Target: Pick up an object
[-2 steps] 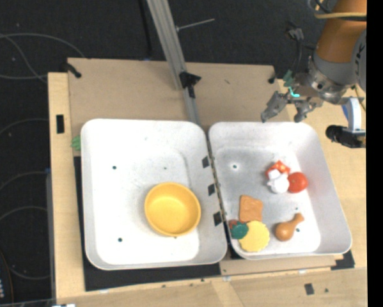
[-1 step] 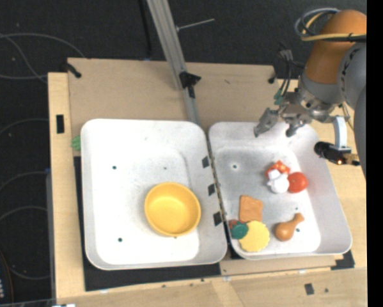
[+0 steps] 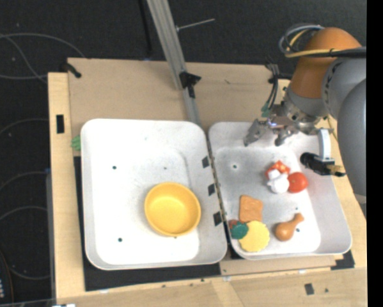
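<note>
Metallic end effector (image 3: 266, 138), fingers spread and empty, hangs over the smooth white bin (image 3: 233, 147).

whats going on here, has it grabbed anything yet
Nothing grabbed yet. The gripper hangs open over the top of the right bin, with nothing between its fingers. The toys lie lower in that bin: a red and white toy, a brown cracker, a yellow piece and a drumstick. A yellow bowl sits in the left bin.
</note>
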Robot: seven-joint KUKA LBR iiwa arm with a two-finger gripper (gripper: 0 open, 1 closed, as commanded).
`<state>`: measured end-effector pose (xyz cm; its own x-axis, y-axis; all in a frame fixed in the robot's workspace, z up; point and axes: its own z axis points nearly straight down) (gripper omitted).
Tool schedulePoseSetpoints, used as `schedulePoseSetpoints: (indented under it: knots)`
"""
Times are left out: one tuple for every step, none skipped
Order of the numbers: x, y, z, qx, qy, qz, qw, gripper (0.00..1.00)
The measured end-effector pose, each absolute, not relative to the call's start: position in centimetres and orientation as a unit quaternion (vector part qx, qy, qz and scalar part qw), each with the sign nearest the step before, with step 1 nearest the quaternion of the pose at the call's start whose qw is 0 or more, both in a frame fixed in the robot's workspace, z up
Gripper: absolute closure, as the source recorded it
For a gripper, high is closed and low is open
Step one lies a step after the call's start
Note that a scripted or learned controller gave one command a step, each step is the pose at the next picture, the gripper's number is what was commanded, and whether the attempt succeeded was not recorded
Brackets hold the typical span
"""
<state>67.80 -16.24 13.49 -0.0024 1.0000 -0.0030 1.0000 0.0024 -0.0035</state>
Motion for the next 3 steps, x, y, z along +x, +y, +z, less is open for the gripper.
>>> schedulePoseSetpoints:
  knots:
    - [67.7, -16.4, 9.9, -0.706, -0.708, 0.0024, 0.0, 0.0]
    - [67.9, -16.6, 11.4, -0.706, -0.709, 0.0012, -0.004, 1.0]
    - [67.6, -16.5, 16.0, -0.707, -0.707, -0.0023, -0.003, 1.0]
